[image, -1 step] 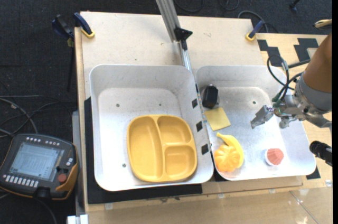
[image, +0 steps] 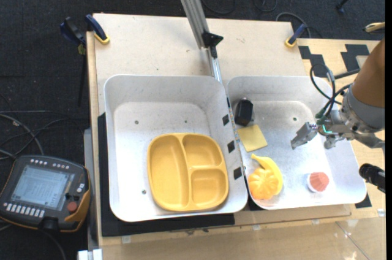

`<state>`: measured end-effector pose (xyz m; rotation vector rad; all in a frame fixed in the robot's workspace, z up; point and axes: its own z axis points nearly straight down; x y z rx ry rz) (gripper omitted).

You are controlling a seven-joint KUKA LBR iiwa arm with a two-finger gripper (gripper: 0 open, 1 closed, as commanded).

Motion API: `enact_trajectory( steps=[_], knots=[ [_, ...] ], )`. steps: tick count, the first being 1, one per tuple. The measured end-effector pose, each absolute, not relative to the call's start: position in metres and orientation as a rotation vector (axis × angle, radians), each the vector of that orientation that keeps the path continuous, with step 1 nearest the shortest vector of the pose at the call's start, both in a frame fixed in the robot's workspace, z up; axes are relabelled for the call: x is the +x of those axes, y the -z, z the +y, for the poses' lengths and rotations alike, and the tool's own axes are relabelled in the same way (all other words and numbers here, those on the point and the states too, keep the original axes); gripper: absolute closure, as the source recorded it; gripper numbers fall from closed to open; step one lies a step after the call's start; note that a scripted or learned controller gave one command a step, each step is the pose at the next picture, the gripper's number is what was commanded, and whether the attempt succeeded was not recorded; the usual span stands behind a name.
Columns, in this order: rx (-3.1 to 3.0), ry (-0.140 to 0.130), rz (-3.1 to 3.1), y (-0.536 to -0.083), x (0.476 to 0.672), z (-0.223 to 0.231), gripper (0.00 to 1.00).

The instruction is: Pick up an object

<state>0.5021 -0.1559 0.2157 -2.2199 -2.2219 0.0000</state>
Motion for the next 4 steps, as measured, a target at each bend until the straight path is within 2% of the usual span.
enact_trajectory(
  steps=[2,3,4],
  knots=[
    [-2.219,-0.004,-2.218,-0.099,0.496,-0.156,0.00],
    [-2.222,0.000,-2.221,-0.112,0.498,-0.156,1.00],
    [-2.225,0.003,-2.223,-0.157,0.495,-0.163,1.00]
  ],
)
